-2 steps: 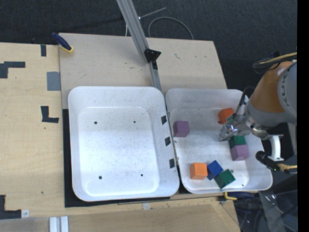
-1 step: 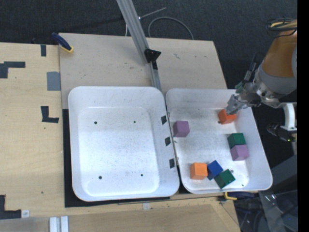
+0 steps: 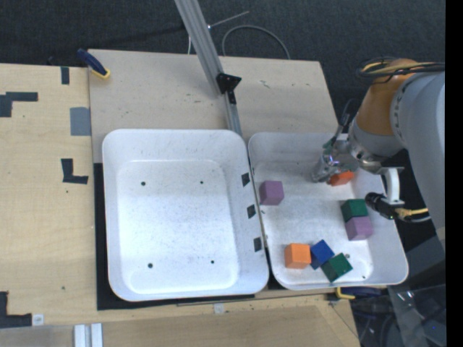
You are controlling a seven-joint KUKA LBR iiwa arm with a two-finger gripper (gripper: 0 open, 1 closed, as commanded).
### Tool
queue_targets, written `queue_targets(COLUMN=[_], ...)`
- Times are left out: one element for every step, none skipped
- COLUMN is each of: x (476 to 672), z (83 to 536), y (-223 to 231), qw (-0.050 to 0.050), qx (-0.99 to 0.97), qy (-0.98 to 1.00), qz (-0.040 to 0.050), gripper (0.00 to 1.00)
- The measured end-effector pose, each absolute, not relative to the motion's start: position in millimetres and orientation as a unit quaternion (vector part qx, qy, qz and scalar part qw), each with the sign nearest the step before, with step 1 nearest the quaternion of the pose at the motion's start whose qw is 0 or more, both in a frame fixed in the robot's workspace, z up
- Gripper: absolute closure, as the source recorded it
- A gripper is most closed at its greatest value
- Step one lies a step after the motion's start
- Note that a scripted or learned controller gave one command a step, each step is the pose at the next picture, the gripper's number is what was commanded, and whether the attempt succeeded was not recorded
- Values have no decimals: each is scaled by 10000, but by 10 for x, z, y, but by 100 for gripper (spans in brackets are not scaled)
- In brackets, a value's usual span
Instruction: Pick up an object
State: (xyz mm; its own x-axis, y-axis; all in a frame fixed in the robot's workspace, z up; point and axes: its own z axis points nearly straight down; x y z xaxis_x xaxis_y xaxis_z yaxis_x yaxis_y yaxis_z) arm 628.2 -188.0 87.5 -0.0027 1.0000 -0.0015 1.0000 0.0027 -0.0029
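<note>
Your two-finger gripper (image 3: 327, 169) sits low in the right white bin (image 3: 289, 150), near its far right side; a small orange-red block (image 3: 341, 178) touches it; grip state you cannot tell.

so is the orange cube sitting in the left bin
No, the orange cube lies in the right bin, beside the blue cube near its front edge.
</note>
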Motion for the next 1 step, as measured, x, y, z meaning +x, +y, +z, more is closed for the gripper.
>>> queue_targets(x=[5746], z=[2899], y=[-1957], qw=[-33], qx=[-7072], qy=[-7070], qz=[-14], gripper=[100])
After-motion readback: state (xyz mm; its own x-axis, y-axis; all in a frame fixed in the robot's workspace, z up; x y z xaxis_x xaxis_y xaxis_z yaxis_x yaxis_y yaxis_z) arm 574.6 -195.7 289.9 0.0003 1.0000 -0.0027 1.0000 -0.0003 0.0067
